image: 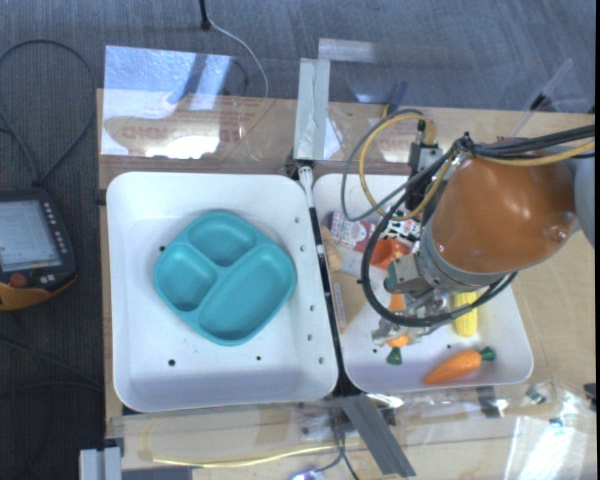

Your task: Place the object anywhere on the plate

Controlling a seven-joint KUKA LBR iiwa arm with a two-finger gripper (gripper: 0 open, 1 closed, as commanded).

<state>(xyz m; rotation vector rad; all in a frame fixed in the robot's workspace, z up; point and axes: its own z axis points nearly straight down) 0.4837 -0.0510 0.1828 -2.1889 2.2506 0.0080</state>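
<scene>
Arm over right bin, claw low among toy food; grip state can't tell. Carrot near bin's front edge. Plate centred in left bin. Confirm solid pinch before lift; clear divider.

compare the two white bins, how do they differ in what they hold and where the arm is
The left bin holds one thing, a teal divided plate; the right bin holds several small toy foods, among them an orange carrot and a yellow corn cob. The arm hangs over the right bin, while the left bin lies uncovered. Both are shallow, white and side by side.
</scene>
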